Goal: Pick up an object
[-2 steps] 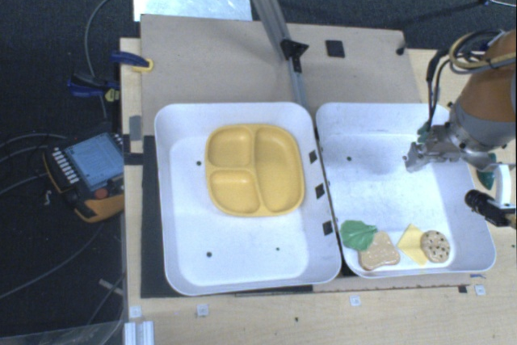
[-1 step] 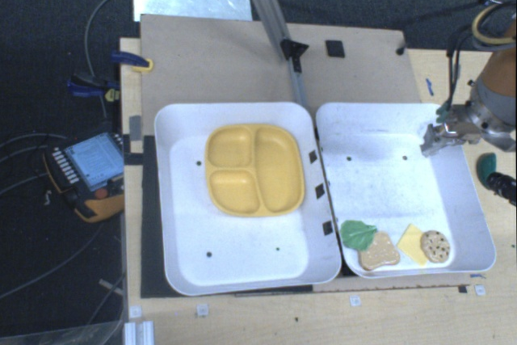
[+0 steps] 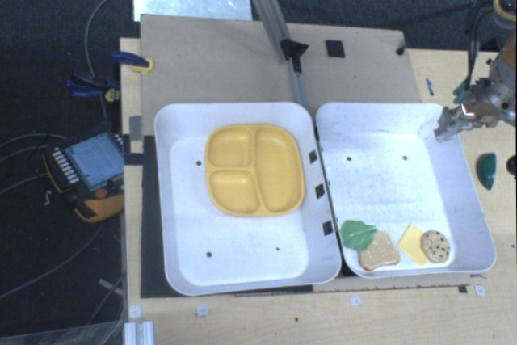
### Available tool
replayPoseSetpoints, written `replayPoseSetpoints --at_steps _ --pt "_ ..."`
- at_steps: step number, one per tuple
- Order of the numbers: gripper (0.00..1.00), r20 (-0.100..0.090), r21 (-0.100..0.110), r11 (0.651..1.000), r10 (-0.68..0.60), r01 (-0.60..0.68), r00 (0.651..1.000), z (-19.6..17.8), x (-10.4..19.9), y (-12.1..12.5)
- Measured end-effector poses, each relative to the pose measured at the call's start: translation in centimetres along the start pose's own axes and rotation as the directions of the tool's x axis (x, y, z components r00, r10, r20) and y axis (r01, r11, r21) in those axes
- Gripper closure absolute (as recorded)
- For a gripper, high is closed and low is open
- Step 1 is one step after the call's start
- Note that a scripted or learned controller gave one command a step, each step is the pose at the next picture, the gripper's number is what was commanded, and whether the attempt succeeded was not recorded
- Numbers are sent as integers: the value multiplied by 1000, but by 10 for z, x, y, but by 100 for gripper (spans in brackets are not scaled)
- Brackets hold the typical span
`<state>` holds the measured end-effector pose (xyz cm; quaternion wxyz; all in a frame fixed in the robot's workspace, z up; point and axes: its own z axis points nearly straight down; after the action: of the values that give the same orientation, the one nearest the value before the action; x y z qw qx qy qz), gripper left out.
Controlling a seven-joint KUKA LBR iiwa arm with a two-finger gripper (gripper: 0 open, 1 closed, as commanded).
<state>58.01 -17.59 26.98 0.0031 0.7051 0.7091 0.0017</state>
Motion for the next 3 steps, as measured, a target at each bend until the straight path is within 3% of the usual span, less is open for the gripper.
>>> replayPoseSetpoints --at_steps 3 --pt "100 -4 6 1000 -5 5 1000 35 149 -18"
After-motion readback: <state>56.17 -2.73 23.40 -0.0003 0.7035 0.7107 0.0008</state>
